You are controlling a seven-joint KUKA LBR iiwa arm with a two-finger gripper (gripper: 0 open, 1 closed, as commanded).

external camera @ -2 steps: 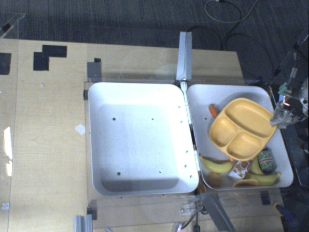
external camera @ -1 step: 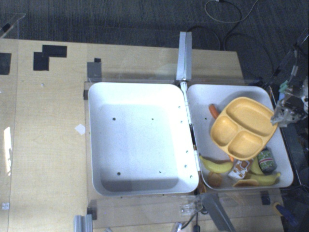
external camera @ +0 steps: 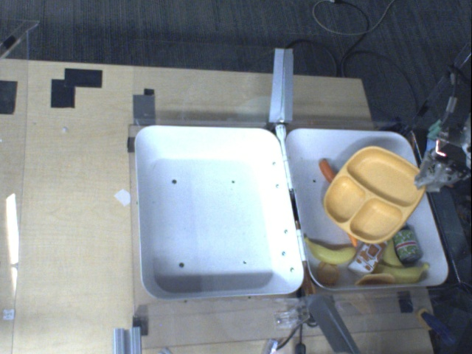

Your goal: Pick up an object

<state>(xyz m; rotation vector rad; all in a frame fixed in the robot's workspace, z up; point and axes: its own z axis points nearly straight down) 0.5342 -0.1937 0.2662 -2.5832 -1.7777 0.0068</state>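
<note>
Right bin [external camera: 310, 142]: yellow divided plate [external camera: 374, 193], bananas [external camera: 330, 253], small can [external camera: 406, 247], perhaps a carrot [external camera: 327, 169]. Left bin [external camera: 147, 198]: bare. My jaws sat at the plate's right rim; their spread I couldn't tell.

A yellow divided plate [external camera: 376, 192] in the right bin [external camera: 310, 142] covers much of what lies beneath it: an orange, carrot-like item [external camera: 326, 169] shows only its tip at the plate's upper left edge. Below, a small carton [external camera: 366, 257] is partly tucked under the plate's rim, its print too small to read, as is the label of a dark can [external camera: 406, 246]. One banana [external camera: 330, 252] disappears beneath the plate and carton. At the right edge, the gripper [external camera: 436, 174] is blurred and cut off by the frame, its details unclear.
</note>
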